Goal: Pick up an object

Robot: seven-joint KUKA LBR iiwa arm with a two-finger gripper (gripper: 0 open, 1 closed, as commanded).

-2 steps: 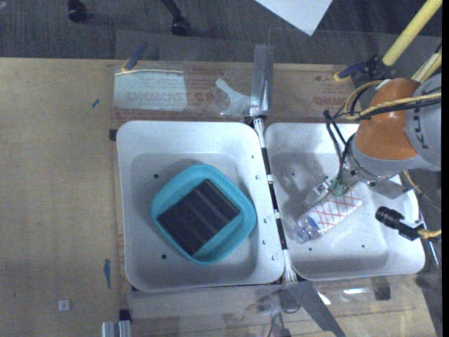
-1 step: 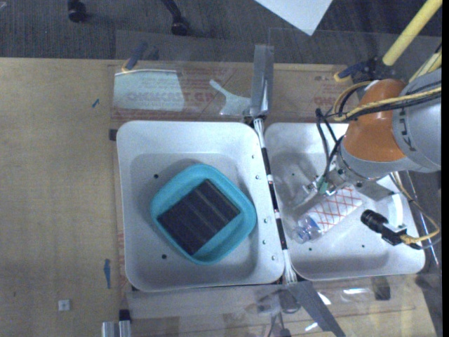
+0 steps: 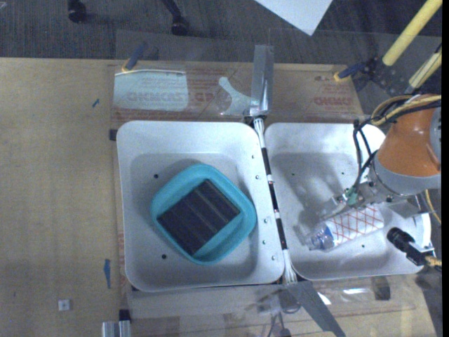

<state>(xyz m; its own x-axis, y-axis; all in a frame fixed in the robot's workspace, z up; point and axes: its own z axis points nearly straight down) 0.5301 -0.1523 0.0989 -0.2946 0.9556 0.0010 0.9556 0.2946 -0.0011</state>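
A clear plastic bottle (image 3: 351, 226) with a red criss-cross label lies on its side in the right bin (image 3: 309, 153), its blue-tinted neck pointing to the front left. My gripper (image 3: 349, 199) hangs low over the right bin, right at the bottle's upper back edge, under the orange-banded wrist. Whether it touches the bottle is not clear. In the left bin (image 3: 140, 153) rests a teal square dish (image 3: 240, 206) holding a dark ridged block (image 3: 198, 216).
A metal divider rail (image 3: 270, 188) runs between the two bins. The arm's body and cables cover the right bin's right side. Bare white floor lies in the right bin's back left part and around the teal dish.
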